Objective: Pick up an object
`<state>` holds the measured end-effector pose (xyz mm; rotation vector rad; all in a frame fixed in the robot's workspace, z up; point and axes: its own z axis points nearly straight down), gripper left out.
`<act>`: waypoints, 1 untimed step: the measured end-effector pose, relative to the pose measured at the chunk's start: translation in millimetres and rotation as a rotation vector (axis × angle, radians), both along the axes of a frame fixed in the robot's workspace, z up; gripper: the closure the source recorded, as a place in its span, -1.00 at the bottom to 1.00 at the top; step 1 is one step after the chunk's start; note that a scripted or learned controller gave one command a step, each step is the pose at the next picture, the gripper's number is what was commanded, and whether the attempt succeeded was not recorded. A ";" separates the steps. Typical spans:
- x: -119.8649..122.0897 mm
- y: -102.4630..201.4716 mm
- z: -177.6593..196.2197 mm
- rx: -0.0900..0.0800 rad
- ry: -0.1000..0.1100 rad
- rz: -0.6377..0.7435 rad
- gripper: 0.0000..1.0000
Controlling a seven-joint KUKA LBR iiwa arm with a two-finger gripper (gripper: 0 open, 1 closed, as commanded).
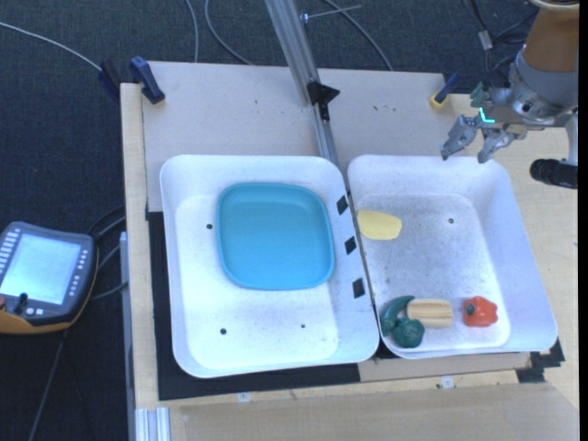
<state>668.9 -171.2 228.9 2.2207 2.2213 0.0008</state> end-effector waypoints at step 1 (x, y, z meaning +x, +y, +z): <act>0.0 0.0 -0.1 0.000 0.000 0.000 -1.00</act>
